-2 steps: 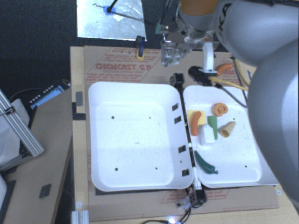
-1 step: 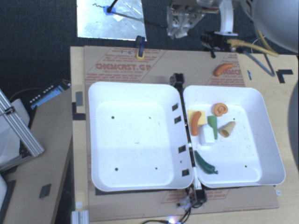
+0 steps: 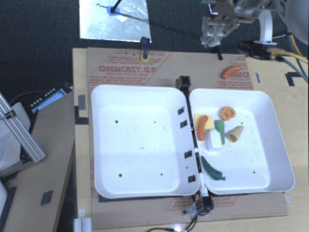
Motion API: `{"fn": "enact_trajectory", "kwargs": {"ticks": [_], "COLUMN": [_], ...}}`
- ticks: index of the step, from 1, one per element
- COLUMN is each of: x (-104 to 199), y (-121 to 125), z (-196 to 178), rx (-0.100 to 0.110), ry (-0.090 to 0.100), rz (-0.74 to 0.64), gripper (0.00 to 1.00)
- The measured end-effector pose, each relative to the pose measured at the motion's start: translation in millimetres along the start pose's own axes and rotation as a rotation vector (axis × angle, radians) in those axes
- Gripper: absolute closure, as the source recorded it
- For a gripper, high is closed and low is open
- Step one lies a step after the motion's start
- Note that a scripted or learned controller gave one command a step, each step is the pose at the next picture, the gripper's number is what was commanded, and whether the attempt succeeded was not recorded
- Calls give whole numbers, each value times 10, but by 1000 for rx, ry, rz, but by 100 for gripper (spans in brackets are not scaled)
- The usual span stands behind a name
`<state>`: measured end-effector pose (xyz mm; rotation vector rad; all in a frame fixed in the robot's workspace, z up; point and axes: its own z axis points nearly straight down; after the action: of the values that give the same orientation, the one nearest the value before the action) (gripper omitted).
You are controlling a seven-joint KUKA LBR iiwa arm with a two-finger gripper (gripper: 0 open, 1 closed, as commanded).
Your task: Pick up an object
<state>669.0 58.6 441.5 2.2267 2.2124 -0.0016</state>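
Metal two-finger gripper (image 3: 212,35), jaw state unclear, hangs beyond the far rim of the shallow white right bin (image 3: 277,129), whose small clustered items, including an orange-red sausage-shaped toy (image 3: 202,126), lie below toward the camera.

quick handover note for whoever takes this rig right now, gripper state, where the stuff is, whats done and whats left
Gripper: raised beyond the far edge of the bins, nothing visibly held.
Right bin: orange sausage on a yellow block, orange ring, green peg, white block, tan cone, dark green pepper.
A stray orange sausage lies on the board behind the bins.
Done: nothing picked.
Left: descend, grasp one object, lift.
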Motion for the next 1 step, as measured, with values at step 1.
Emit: {"fn": "enact_trajectory", "kwargs": {"ticks": [1], "x": [-360], "y": [-1], "z": [-71], "rx": [-2], "ry": [1], "rz": [-4], "gripper": [100]}}
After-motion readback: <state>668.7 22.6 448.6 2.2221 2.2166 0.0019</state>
